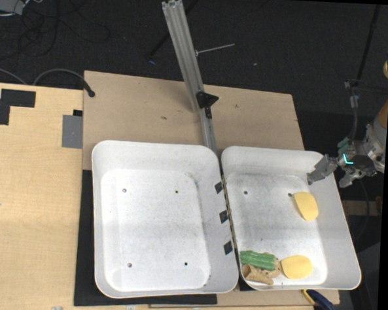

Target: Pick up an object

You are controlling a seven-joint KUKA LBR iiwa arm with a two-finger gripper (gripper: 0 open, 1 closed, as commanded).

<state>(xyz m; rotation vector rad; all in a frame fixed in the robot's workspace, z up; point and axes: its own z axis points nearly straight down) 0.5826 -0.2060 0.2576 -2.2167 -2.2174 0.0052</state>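
The right bin point(269, 214) holds several small objects. A yellow rounded piece point(305, 206) lies near its right wall. Along the front wall sit a second yellow piece point(296, 267), a green ridged object point(260, 259) and a tan lump point(260, 275), close together. My gripper point(334, 173) hovers over the bin's far right corner, just beyond and to the right of the upper yellow piece. Its fingers are spread open with nothing between them.
The left bin point(115, 159) stands beside the right one, joined by black clips point(224, 216). A slanted aluminium rail point(186, 65) rises behind the bins. A pale wooden bench top point(28, 193) lies to the left.
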